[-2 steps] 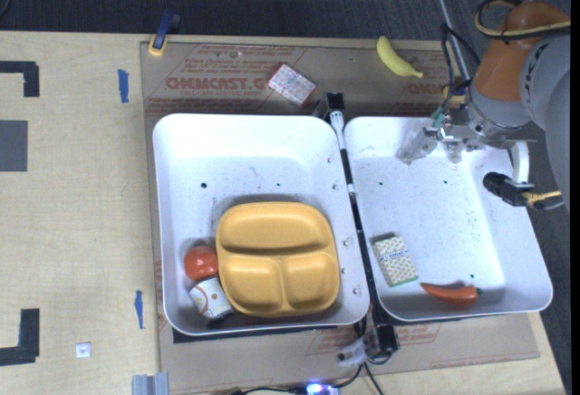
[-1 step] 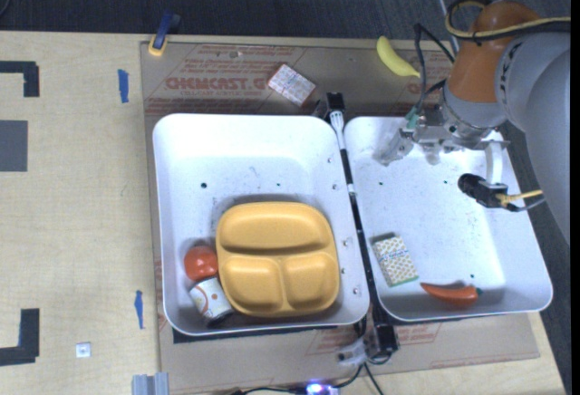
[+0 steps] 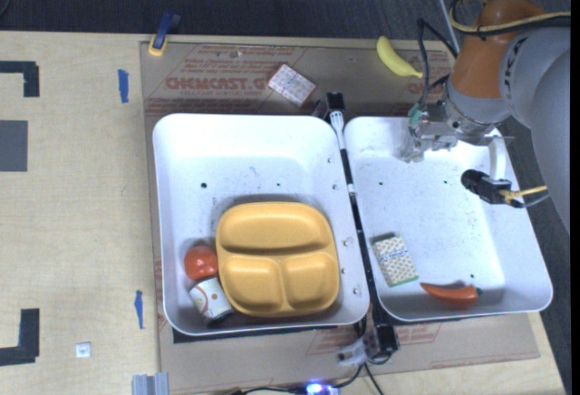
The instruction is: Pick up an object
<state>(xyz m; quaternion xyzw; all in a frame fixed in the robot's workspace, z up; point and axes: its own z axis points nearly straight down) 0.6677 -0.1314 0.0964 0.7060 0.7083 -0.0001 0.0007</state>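
A small speckled packet (image 3: 395, 259), pale with a green-and-tan print, lies flat near the front of the right bin (image 3: 426, 203), close to the wall it shares with its neighbour. Just beside it, against the bin's near wall, lies a slim orange-red object (image 3: 449, 293), tapered at one end; it is too small to say what it is.

The gripper (image 3: 420, 147) sits at the far end of the same bin, well apart from both items. From this angle it cannot be told whether it is released or clenched. The grey arm (image 3: 535, 76) behind it is cut off by the picture's right edge.

In the left bin (image 3: 236, 158), a yellow divided tray (image 3: 276, 257) with three compartments takes up most of the near half. An orange ball (image 3: 201, 263) and a small white-and-orange item (image 3: 210, 297) are tucked against the tray's left side, partly hidden by its rim; the smaller one is hard to make out.

Behind the bins, on a cardboard sheet (image 3: 217, 67) with red lettering, lie a yellow banana (image 3: 397, 58) and a checked card (image 3: 291, 83). A blue clamp (image 3: 163, 32) grips the sheet's far-left corner.
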